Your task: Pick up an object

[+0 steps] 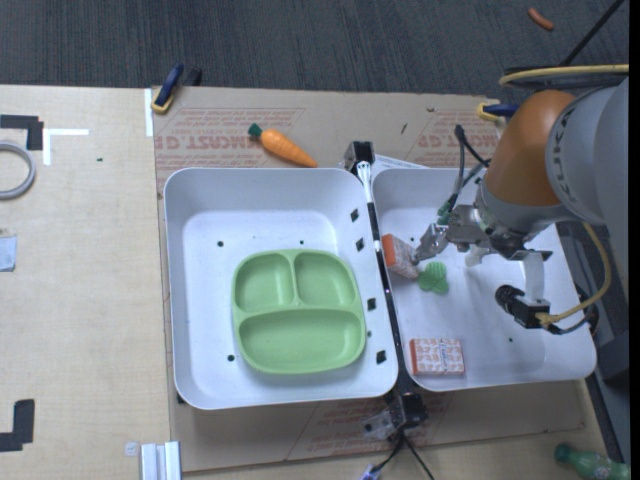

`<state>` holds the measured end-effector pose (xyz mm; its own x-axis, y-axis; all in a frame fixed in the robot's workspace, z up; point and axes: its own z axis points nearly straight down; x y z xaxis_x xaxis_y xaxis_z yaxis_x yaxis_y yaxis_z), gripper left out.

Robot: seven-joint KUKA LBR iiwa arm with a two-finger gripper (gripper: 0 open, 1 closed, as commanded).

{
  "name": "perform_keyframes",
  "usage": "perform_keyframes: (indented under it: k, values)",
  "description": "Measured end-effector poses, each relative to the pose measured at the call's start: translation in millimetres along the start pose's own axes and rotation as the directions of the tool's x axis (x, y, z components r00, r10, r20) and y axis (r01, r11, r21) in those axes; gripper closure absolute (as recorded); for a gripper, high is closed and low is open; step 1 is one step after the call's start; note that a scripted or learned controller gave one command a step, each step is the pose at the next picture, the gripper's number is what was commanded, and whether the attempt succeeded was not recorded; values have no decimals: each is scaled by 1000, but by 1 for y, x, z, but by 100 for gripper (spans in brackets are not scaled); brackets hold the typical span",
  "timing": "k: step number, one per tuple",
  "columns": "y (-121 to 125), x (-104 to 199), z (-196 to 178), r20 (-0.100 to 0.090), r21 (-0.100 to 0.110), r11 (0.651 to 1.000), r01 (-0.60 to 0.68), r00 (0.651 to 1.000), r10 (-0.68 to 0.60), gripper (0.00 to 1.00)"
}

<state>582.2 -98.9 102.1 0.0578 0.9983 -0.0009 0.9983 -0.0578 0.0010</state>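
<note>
Metal-grey, the pincer (pixel 437 240) hangs low in the right bin (pixel 560 363), its tip just above a small green toy (pixel 434 280) and beside an orange-and-white pack (pixel 399 256) leaning at the bin's left wall; whether it is open or closed I cannot tell from here. That green toy looks light, knobbly, perhaps a bit soft, so a pinch across its middle should do, though it could roll. A flat printed box (pixel 437 356) lies near the front edge. The left bin (pixel 190 268) holds a green tray (pixel 297 311).
</note>
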Motion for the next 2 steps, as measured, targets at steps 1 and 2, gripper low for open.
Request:
perform_keyframes:
  k: [1,2]
  values:
    - [-68,-1,10,-1,2,993,-121,993,121,0]
    - [24,0,10,1,2,950,-312,950,312,0]
